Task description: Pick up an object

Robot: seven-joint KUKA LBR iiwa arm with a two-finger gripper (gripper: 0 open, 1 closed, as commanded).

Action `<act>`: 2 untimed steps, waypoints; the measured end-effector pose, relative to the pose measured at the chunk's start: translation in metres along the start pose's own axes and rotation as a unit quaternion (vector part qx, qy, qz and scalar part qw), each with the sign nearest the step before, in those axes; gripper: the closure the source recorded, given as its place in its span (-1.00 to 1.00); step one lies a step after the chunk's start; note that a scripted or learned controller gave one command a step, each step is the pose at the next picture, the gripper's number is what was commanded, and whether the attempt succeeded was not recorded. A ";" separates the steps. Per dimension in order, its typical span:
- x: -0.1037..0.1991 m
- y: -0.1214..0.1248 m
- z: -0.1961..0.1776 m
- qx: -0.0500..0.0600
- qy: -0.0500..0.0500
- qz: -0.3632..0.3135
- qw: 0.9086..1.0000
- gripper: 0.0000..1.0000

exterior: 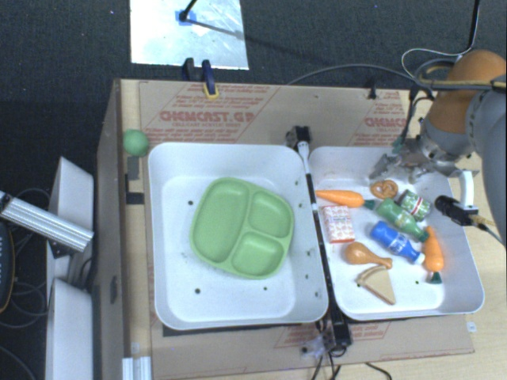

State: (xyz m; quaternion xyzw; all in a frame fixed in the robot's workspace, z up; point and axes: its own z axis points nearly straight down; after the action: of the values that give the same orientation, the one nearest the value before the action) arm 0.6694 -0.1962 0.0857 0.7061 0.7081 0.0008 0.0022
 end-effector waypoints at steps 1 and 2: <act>-0.004 0.000 0.000 0.000 0.000 0.000 1.000 -1.00; 0.005 0.000 0.001 0.001 0.000 -0.001 1.000 -1.00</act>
State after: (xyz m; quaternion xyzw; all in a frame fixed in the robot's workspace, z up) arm 0.6692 -0.1914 0.0851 0.7057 0.7085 0.0005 0.0016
